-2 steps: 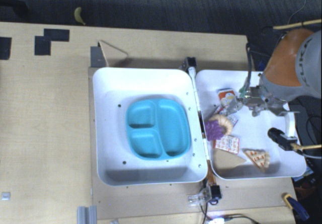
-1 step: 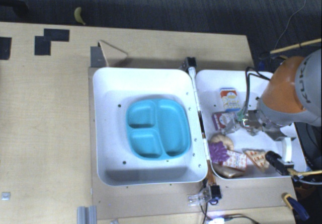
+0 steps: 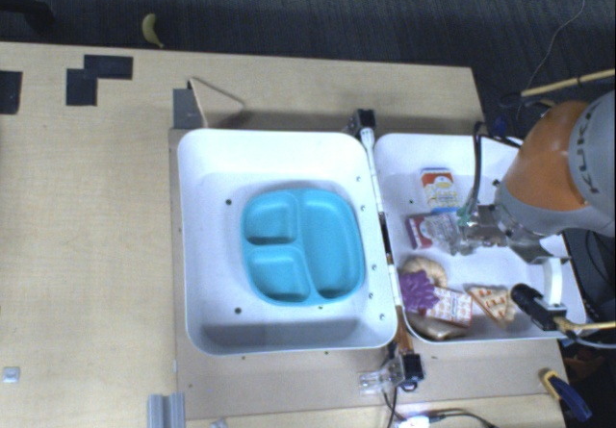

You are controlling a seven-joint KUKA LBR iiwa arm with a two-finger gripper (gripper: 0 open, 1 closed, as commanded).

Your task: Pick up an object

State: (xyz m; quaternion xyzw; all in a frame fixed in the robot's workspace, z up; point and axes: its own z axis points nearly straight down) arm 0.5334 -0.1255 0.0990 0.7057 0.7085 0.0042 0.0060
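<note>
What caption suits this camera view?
Grey KUKA arm reaches into right white bin; blue three-compartment plastic tray lies in left.

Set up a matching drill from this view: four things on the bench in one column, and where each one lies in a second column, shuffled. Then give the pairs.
Things:
1. blue plastic three-compartment tray
2. small red and white packet
3. purple crinkled wrapper
4. arm's metal tool

Places:
A. far end of the right white bin
B. near end of the right bin, by the bin's left wall
C. middle of the left white bin
D. over the middle of the right bin

Pairs: 1-C, 2-A, 3-B, 4-D
</note>
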